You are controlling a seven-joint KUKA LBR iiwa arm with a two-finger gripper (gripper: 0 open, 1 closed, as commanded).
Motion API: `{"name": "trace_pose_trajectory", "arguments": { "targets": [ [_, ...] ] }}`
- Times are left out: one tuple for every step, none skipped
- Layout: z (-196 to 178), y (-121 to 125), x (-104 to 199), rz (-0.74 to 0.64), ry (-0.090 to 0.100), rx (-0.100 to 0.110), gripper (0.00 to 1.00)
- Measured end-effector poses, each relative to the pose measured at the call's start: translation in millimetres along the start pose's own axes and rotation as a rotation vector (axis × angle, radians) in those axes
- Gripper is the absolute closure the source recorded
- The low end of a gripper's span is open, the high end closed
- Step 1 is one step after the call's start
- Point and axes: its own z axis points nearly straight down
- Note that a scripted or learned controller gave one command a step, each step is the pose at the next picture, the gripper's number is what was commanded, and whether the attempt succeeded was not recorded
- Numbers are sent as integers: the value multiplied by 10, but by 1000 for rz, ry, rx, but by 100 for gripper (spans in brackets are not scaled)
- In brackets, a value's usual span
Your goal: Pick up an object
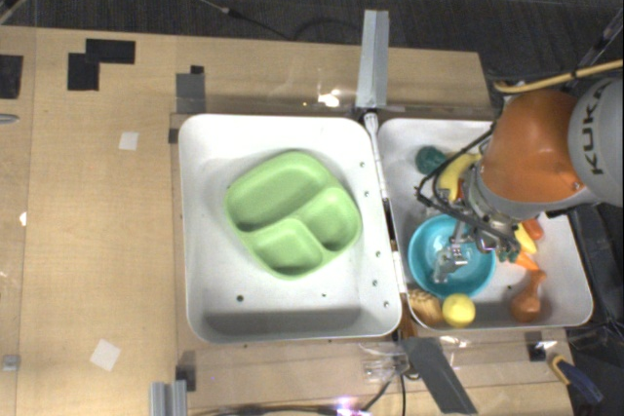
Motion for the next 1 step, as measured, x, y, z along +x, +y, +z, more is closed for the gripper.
{"name": "trace_pose_trajectory", "arguments": {
  "targets": [
    [31,-440,-722,175,8,-2,0]
  ]
}}
